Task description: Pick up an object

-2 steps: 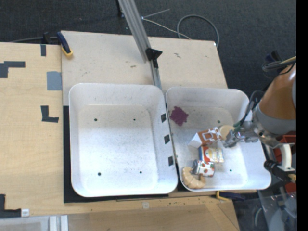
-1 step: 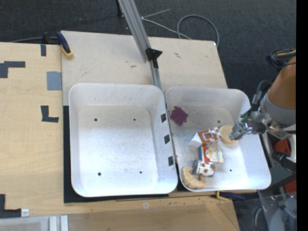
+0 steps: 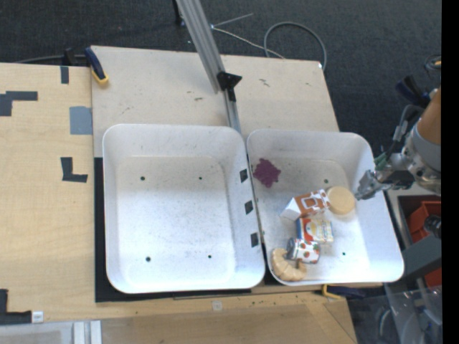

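Your gripper [image 3: 367,185] sits at the right rim of the right bin [image 3: 373,249], in the right middle of the frame, and you cannot tell if it is open or shut. The things to pick lie just left of it: a round tan piece [image 3: 341,201], an orange and white carton [image 3: 313,224], a purple lump [image 3: 267,171]. They are crowded, so you might bump the rim or push one away.

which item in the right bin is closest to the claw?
The round tan disc, at the right edge of the pile, just left of the claw. The purple piece, orange-and-white cartons and tan pastry all lie farther off.
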